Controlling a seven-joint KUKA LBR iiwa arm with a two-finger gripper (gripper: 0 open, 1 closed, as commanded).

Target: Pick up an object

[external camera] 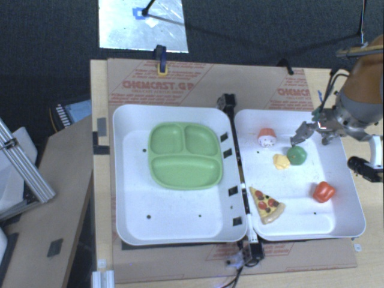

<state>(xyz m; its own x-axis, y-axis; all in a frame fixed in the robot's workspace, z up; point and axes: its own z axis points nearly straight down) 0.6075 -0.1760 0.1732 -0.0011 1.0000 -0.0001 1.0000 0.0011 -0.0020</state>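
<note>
Claw (298,138) fingers: whether apart or together cannot be told, low over the right bin (348,179) beside a round green ball (296,155) near its middle. Touching the ball sits a yellow lump (281,161); a pizza slice (267,204) lies by the near-left corner.

The grey two-finger gripper (300,135) hangs over the right shallow white bin (345,221), just above a round green toy (296,156) beside a small yellow toy (281,161)
</note>
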